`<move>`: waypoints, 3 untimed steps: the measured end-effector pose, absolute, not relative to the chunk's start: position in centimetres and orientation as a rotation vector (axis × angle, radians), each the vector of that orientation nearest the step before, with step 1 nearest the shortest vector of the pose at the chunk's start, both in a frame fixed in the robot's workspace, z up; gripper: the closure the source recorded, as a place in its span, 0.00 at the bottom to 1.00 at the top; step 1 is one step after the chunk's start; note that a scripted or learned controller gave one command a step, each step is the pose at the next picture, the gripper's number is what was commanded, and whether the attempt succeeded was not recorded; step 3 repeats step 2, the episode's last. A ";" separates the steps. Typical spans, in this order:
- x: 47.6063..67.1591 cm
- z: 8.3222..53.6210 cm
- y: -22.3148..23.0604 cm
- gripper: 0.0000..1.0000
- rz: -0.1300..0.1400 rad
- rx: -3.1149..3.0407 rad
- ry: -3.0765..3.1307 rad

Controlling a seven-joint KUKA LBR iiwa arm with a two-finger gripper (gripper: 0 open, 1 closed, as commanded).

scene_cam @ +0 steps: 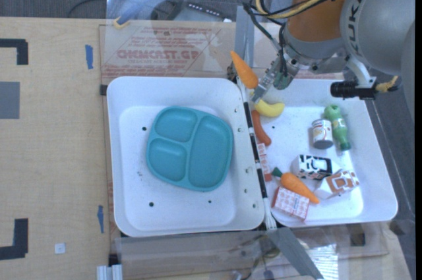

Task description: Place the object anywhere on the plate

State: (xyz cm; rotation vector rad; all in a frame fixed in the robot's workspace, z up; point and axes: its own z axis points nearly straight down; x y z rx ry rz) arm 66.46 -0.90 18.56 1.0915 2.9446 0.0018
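Claw (269,86) state unclear, just above toy banana (269,107); looks light, stiff, slick; pinch its middle; plate (190,148) lower left

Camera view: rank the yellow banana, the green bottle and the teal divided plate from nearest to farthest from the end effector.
1. Yellow toy banana, right bin's upper left, just below the end effector.
2. Green plastic bottle, toward the right bin's right side.
3. Teal divided plate, left bin's middle, farthest.

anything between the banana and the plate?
Camera view: between the banana and the teal plate lie a red-orange toy, the bins' adjoining rims, then bare bin floor.
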 end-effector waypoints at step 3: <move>60.9 18.5 4.8 0.00 0.003 0.898 3.009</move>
